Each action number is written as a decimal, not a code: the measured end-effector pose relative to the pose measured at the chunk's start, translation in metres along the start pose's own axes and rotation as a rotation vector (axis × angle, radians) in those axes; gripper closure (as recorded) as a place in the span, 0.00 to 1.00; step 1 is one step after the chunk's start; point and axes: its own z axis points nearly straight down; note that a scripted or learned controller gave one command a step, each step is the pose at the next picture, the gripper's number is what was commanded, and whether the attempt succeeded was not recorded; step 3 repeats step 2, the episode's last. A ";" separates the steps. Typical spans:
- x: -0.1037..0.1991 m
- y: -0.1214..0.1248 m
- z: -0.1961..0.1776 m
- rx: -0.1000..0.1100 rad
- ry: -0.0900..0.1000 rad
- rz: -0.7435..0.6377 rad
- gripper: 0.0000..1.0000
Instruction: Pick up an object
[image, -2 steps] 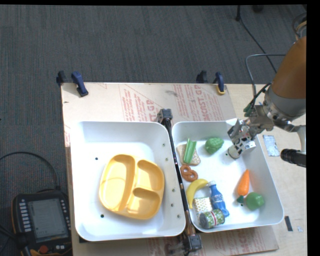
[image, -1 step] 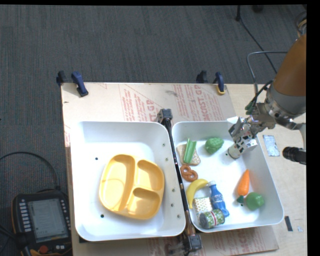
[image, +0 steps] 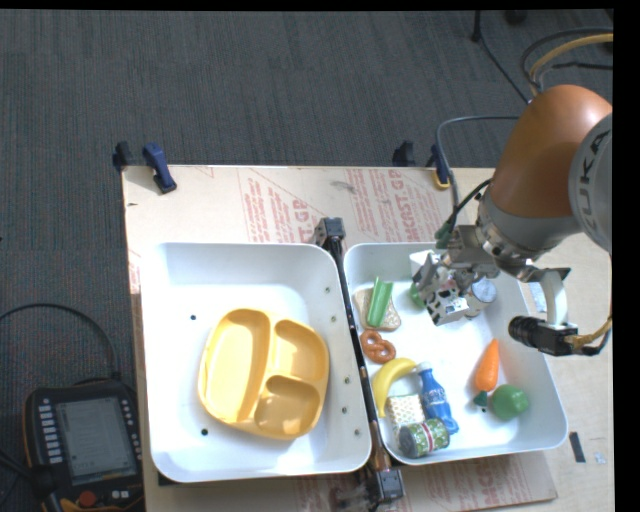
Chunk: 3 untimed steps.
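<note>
Inspecting: one fixed overhead view of a bench bearing two white bins, with the arm (image: 550, 160) reaching in from the right.

Arm position: it is hanging over the upper part of the right bin (image: 545, 420), its orange band uppermost.

Gripper: the gripper (image: 447, 290) is sitting low among dark wrist hardware; whether anything is lying between the fingers I cannot tell, as the view is too cluttered there.

Nearest object: a small pale block with dark spots (image: 447, 305), possibly a die, is lying right under the gripper, tilted.

Other right-bin contents: a green stick on a tan slab (image: 381, 303), a pretzel (image: 378, 347), a banana (image: 392, 378), a blue bottle (image: 434, 395), a printed can (image: 423, 437), a carrot (image: 487, 366) and a green pepper (image: 509, 401) are lying scattered, several touching.

Left bin: the left bin (image: 170, 290) is holding a yellow divided tray (image: 265, 373), well apart from the arm.

Task status: judging by position, the pick is being attempted at the spotted block; no lift is showing yet.

Handling judgement: the block is looking light, stiff and smooth-faced, so it is probably prone to slipping or skidding if pinched at a corner.

Recommended hold: opposite flat faces, squarely, fingers straddling the middle.

Risk: the tilt is making a square grasp harder.
</note>
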 end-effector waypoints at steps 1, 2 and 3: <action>0.000 0.000 -0.010 0.001 0.000 -0.003 1.00; 0.000 0.001 -0.019 0.002 0.001 -0.007 1.00; 0.000 0.001 -0.019 0.002 0.001 -0.007 1.00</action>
